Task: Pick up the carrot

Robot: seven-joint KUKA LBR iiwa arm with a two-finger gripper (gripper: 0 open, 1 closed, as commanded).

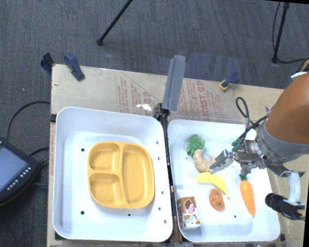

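Note:
The orange carrot (247, 197) lies in the right bin (264, 227) toward its right side, its green top pointing away from the front edge. My gripper (233, 164) hangs just above and left of that top end. Its fingers are spread open; one finger (220, 161) reaches toward the beige food piece, the other (246, 169) is right over the carrot's top. Nothing is between them.
In the right bin also lie a green broccoli (195, 143), a beige pastry-like piece (201, 161), a yellow banana (213, 180), a red-orange round slice (216, 199) and a small brown carton (188, 212). The left bin (70, 139) holds a yellow divided plate (120, 175).

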